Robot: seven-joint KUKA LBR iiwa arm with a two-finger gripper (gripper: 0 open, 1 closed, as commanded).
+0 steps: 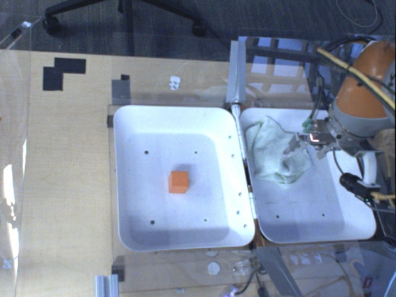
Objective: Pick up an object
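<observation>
The end effector (296, 148) is low over the right bin (328, 224), right at a crumpled pale cloth (272, 150) that lies in this bin's upper left part. I cannot tell from here if it is apart or together, or if it grips the cloth. Far to its left, well apart, 1 small orange cube (179, 182) sits in the left bin (139, 228).
</observation>
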